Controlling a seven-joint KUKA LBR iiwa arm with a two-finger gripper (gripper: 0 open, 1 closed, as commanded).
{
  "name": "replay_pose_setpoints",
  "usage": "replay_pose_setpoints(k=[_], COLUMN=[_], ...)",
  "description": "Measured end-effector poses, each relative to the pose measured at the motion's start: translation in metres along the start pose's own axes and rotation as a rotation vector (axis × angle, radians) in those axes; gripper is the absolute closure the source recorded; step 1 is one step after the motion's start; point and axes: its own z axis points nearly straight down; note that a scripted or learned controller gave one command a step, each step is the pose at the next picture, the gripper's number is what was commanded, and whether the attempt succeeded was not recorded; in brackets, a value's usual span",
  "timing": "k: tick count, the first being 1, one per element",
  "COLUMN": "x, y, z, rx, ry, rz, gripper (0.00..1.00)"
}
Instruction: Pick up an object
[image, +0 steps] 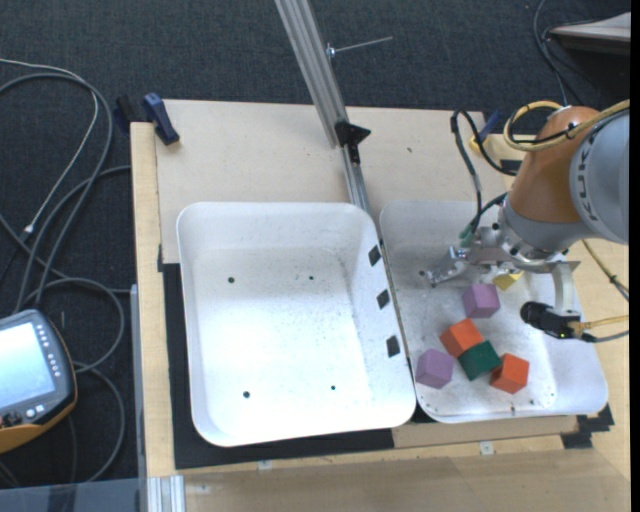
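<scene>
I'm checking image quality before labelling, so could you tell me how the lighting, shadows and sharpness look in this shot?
Camera view: lighting is even and soft, with no harsh glare on the white bins; the blocks, such as the green block, cast only faint shadows; the blocks look fairly sharp, while the gripper is small and slightly soft.

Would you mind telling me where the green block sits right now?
In the camera view, the green block lies in the right bin, near its front edge, wedged between two orange blocks: one up-left, one to its right.

Five blocks lie clustered in the right bin (560, 400): two purple (481, 299) (434, 368), two orange (462, 336) (510, 372), one green (480, 359).
</scene>
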Motion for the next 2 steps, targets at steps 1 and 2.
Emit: replay_pose_setpoints(k=[1,2], x=[0.01,0.025], y=[-0.055,-0.11], z=[0.001,0.001], rx=[0.001,-0.001], ry=[0.001,0.001], rz=[0.0,0.0], gripper=[0.0,0.0])
